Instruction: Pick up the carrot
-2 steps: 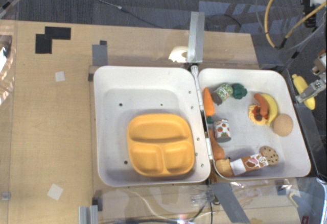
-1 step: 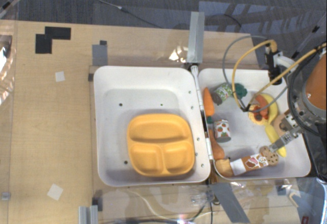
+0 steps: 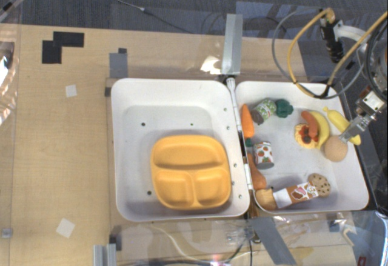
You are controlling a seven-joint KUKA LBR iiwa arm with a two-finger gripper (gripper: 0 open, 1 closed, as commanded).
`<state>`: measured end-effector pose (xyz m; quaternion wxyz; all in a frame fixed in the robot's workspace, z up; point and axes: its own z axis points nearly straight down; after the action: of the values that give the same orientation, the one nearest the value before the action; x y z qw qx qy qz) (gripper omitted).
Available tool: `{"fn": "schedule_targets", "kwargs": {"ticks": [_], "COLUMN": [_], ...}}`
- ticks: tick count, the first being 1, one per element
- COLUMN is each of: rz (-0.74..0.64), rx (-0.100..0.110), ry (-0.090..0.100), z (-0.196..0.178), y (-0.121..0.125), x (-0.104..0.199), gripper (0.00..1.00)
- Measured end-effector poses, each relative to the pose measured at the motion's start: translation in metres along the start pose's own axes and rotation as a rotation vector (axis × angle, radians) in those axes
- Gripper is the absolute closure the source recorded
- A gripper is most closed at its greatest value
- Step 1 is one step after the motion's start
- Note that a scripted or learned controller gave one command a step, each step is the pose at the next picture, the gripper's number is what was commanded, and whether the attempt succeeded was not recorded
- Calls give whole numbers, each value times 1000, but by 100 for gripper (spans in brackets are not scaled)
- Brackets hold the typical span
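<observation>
You've got two white bins side by side on the counter [image 3: 54, 156], w/ the carrot [image 3: 247, 121] in the right bin [image 3: 357, 198], lying lengthwise right against the divider edge on that bin's left side, orange w/ a bit of green at its lower end. Just right of it sits a small can [image 3: 262, 111] tipped over, touching a green broccoli piece [image 3: 283, 108]. Below the carrot there's a 2nd small can [image 3: 264, 154], upright, red-and-white label. Further down by the divider you see another orange-brown piece [image 3: 257, 179], and a boxy packet [image 3: 294, 194] lying slanted near the front wall, w/ a cookie [image 3: 319, 184] at its right end. Over on the right side: a banana [image 3: 323, 128] curved around a red sausage-like piece [image 3: 310, 123], and a tan egg-shaped thing [image 3: 334, 149] just beside them. The gripper [image 3: 351, 131] comes in at the right edge, sitting above the banana/egg area, well apart from the carrot; can't tell its finger state from here. Left bin [image 3: 127, 101] holds a yellow divided tray [image 3: 191, 170], three compartments, sitting toward the front right of that bin.
</observation>
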<state>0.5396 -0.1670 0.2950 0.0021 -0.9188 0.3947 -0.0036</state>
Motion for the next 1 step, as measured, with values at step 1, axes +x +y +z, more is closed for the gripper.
{"fn": "schedule_targets", "kwargs": {"ticks": [1], "rz": [-239], "rx": [0], "ry": [1], "z": [-55], "y": [8], "x": [39], "gripper": [100]}}
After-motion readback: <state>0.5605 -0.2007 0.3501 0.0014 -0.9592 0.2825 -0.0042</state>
